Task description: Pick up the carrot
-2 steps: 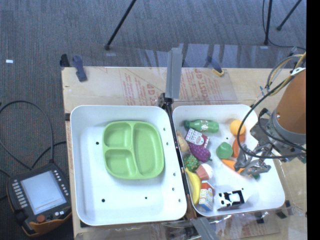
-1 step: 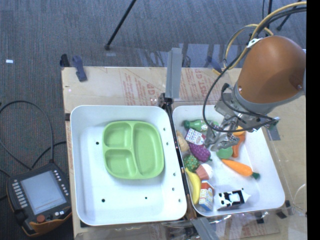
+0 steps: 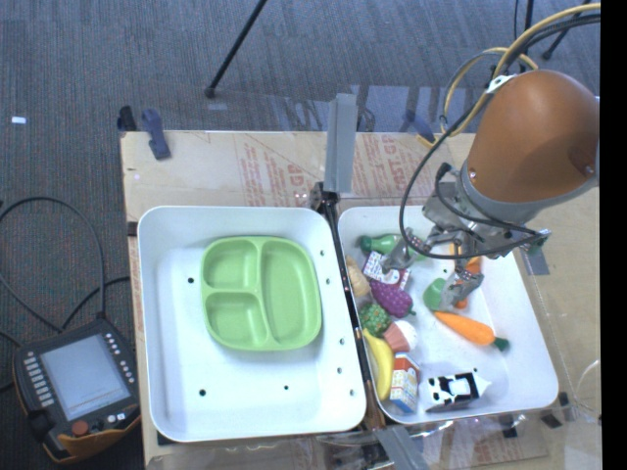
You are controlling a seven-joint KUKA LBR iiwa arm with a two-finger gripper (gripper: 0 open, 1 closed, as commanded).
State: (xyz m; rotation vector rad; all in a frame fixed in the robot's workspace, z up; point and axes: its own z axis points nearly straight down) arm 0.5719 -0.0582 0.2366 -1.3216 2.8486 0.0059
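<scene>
Orange carrot (image 3: 464, 328), flat, slantwise in the right bin (image 3: 534, 355).

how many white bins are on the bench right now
2. The left bin holds a green plate. The right bin holds the carrot and other toy food, with the hand above it.
</scene>
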